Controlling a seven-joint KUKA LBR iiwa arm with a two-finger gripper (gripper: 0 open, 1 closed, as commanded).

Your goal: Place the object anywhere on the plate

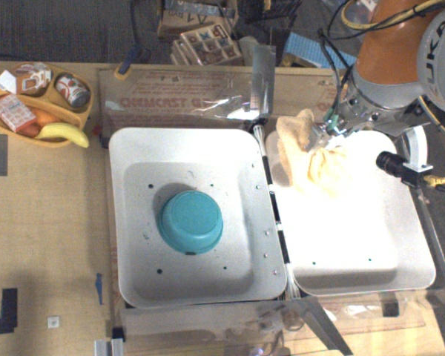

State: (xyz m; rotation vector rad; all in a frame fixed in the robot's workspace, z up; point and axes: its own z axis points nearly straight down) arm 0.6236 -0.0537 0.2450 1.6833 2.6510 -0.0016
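A pale yellow, crumpled soft object [320, 165] lies in the far left part of the right bin [371, 251], just below and touching the gripper [328, 130]. A cream, cloth-like piece [293, 136] sits just to its left, against the bin's far left corner. The gripper's tip meets the top of the yellow object, but whether it is gripping it, or whether it is open or closed, cannot be told from this view.

The arm [397, 43] reaches in from the far right, its orange band high over the far edge of the right bin, and the wrist slants down and leftward to the gripper.

The plate [191, 221], a teal round dish, rests near the middle of the left bin [133, 162], well apart from the yellow object and the gripper. At the far left of the surface [44, 236] stands a yellow tray [4, 121] with a banana [63, 133] at its near edge.
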